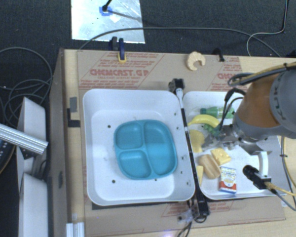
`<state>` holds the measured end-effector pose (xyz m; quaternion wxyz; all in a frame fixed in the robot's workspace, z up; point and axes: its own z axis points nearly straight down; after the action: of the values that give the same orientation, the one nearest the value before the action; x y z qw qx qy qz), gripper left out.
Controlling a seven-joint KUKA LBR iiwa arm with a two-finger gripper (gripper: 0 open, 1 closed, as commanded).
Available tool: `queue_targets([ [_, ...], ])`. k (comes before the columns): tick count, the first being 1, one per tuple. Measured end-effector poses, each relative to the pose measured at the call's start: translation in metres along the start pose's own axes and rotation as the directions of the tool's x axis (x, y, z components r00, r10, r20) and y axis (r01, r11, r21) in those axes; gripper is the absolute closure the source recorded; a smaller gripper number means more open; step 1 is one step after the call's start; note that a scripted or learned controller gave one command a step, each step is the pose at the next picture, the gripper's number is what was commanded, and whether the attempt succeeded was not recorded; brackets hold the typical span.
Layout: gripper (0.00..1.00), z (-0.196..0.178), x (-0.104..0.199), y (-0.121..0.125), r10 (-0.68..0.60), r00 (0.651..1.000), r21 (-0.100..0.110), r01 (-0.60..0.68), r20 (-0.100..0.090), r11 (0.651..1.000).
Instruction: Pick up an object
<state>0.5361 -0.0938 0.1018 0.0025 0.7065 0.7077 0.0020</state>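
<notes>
The arm (pixel 274 105) runs off the frame at three o'clock, so its upper links are cut away. Its wrist covers the middle of the right bin (pixel 246 194), hiding that bin's floor and far wall at one o'clock. The gripper (pixel 218 138) sits in a grey tangle under the wrist; how its tips stand is too muddled to read. The banana (pixel 203 120) and a green item (pixel 214 111) at twelve o'clock of it are partly covered by the arm. Print on the small carton (pixel 228 178) is too fine to read.
</notes>
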Motion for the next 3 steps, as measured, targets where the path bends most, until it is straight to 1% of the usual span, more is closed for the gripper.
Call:
queue_targets([
  [1,0.00,0.017,0.004,-0.039,0.000,1.000,0.006,0.000,-0.001,1.000],
  [2,0.00,0.017,-0.005,-0.033,0.001,1.000,0.004,-0.001,-0.001,1.000],
  [3,1.00,0.006,-0.005,-0.031,0.000,1.000,0.002,0.000,-0.002,1.000],
])
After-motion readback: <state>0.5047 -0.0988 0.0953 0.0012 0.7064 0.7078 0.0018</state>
